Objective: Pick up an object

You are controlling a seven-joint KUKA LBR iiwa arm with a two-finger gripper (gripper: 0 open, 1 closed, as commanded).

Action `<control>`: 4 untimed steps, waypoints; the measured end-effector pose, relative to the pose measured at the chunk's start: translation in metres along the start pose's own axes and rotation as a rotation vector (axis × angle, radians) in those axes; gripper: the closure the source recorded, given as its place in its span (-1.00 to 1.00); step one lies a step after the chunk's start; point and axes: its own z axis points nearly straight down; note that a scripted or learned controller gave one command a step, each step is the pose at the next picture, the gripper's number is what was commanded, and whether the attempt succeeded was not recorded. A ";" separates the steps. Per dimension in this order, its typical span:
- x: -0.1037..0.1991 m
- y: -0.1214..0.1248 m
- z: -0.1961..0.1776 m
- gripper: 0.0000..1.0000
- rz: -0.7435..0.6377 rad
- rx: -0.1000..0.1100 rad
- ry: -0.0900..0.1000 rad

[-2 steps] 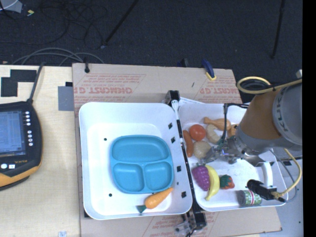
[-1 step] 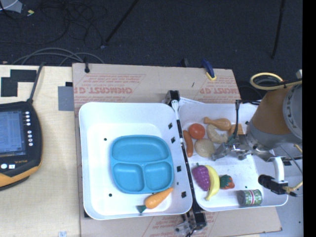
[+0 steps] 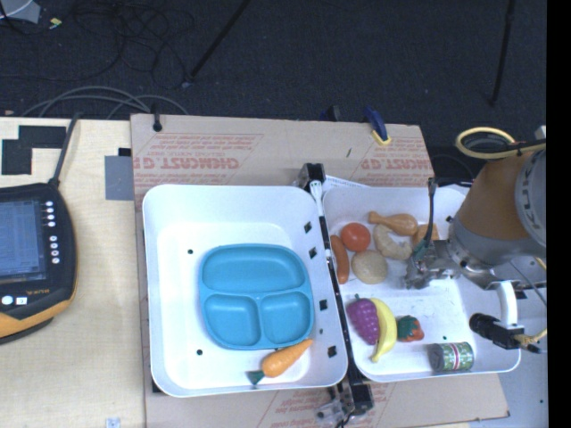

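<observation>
The right bin (image 3: 482, 364) holds several toy foods: a red tomato (image 3: 356, 236), an orange sausage-like piece (image 3: 340, 259), a beige potato (image 3: 370, 267), a chicken drumstick (image 3: 395, 223), purple grapes (image 3: 362, 318), a yellow banana (image 3: 386, 326), a small red and green piece (image 3: 409, 328) and a can (image 3: 451, 357) lying on its side. My gripper (image 3: 419, 271) is low in this bin, just right of the potato and below the drumstick. I see nothing held in it.
The left bin (image 3: 169, 239) holds a blue divided plate (image 3: 254, 294) and an orange carrot (image 3: 284, 360) near its front edge. A tablet-like pendant (image 3: 31, 252) lies at the far left. The arm's orange band (image 3: 500, 203) stands over the right bin's right side.
</observation>
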 end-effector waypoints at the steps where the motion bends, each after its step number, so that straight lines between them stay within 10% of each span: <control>1: 0.061 -0.032 -0.183 1.00 -0.010 -0.014 0.000; 2: 0.110 -0.067 -0.170 1.00 -0.008 0.002 0.002; 4: 0.261 -0.071 -0.338 1.00 -0.015 -0.012 0.003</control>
